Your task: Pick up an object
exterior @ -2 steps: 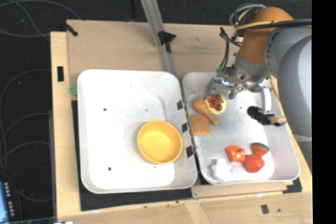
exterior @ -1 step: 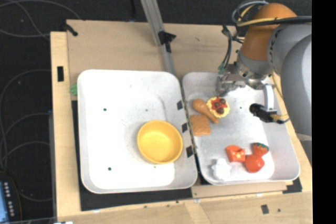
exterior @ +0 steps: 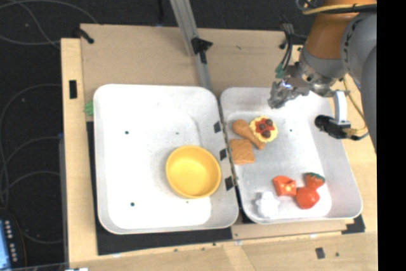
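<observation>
The tool [exterior: 279, 98] is hovering over the right bin's [exterior: 333, 158] far edge, just beyond the tart [exterior: 263, 129]; its opening cannot be told, and nothing is showing in it. The tart is lying beside a bread piece [exterior: 242, 151].

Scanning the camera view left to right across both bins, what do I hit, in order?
Left bin rim → yellow bowl → tan bread slice → small tart with red topping → claw → red tomato-like piece → black arm attachment.
</observation>
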Controlling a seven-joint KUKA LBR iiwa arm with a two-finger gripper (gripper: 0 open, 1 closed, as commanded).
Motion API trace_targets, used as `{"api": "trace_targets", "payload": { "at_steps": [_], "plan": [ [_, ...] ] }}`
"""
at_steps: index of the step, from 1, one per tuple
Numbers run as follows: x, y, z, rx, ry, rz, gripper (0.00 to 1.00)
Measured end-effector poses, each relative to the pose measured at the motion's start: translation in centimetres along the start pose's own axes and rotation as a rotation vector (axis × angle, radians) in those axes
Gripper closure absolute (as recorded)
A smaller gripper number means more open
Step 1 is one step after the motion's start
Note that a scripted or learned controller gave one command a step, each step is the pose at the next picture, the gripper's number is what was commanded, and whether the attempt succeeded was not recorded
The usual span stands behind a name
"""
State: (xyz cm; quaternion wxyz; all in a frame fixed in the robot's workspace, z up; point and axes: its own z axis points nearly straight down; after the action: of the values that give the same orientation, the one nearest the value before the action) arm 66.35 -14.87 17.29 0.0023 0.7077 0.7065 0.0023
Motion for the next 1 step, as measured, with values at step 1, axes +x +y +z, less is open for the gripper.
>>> {"api": "trace_targets", "payload": {
  "at_steps": [1],
  "plan": [
    [-0.12,0.14,-3.57,0.001,0.000,-0.003,1.00]
  ]
}}
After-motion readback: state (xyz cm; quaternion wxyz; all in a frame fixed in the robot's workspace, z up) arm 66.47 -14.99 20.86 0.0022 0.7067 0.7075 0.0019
